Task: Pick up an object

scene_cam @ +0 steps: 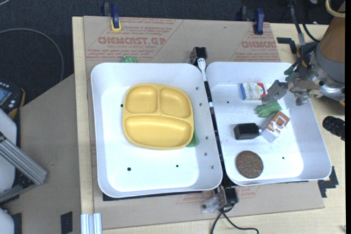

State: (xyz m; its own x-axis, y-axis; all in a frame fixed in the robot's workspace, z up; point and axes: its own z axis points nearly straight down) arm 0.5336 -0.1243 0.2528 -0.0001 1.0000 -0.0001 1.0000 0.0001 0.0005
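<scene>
The smooth left bin (109,118) holds a glossy yellow divided plate (158,116). The right bin (307,156) holds a black block (247,131), brown disc (249,164), small cartons and a green piece (267,109) just below the jaws (277,90), whose width I cannot tell.

A single fixed camera looks down from above at a slant, far enough back to take in the whole table (82,118) and both white bins. The left bin (104,134) fills the centre-left of the frame, and the right bin (307,156) sits centre-right. Dark floor runs across the top of the frame. The arm (329,57) enters from the right edge, in the upper right.
</scene>
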